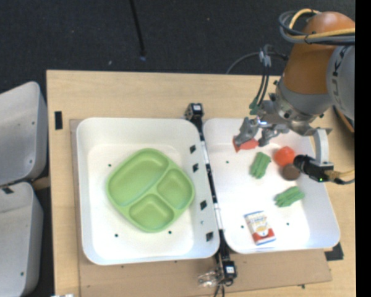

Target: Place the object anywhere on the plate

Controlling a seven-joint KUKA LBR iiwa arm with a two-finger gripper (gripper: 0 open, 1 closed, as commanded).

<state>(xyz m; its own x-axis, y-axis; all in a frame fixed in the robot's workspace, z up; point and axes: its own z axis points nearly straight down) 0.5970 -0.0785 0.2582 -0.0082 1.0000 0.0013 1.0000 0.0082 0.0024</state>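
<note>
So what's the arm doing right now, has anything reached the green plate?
Gripper over right bin, red block at its fingertips. Green divided plate bare, left bin.

Two white bins [86, 228] [315, 224], one green plate [149, 190], two green items [259, 164] [289, 196], two red items [245, 143] [284, 155], one brown item [290, 172], one small carton [259, 228], one arm [312, 60]

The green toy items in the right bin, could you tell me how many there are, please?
2. One green item lies near the bin's middle, just below the gripper; the other green item lies lower right of it. More could be hidden under the arm.
</note>
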